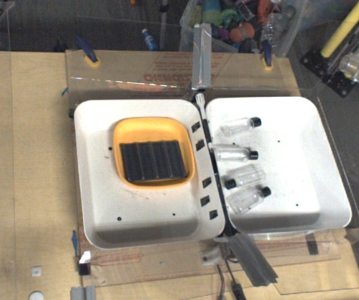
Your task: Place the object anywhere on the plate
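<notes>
We see four clear black-capped vials (241, 161) right of the orange plate (152, 150), which holds a dark ribbed block (152, 161).

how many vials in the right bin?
4, all along its left side: top vial, second vial, third vial, bottom vial. None looks hidden.

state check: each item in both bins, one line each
Orange plate: flat in left bin, carrying a dark ridged block.
Dark ridged block: lying flat on the plate.
Top vial: on its side, capped, right bin.
Second vial: on its side, capped.
Third vial: on its side, capped.
Bottom vial: on its side, capped.
</notes>
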`<state>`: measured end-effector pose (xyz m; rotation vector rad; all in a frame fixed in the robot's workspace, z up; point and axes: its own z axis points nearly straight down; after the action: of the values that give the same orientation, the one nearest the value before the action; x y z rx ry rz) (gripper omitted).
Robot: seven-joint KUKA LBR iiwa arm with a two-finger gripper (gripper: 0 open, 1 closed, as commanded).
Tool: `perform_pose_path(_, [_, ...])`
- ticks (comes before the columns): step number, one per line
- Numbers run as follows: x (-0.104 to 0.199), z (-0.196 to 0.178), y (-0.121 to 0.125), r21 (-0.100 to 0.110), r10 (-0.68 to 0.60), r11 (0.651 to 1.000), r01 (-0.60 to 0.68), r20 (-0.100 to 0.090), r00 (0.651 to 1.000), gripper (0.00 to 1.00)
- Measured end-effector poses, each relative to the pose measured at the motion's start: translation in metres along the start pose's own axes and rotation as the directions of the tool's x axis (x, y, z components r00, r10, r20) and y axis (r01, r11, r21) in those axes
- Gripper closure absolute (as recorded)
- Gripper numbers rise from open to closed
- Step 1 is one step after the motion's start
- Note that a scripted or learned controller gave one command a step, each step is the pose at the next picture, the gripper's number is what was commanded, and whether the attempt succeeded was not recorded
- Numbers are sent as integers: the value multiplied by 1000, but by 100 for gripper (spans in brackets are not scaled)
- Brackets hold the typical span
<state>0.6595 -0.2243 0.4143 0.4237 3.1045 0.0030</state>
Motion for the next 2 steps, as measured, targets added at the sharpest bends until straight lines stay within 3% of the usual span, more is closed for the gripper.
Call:
perform_pose_path(1, [1,21,2,1,-88,996,88,-4,996,100])
perform_pose_path(2, [-1,-23,4,2,-207,978,207,2,978,100])
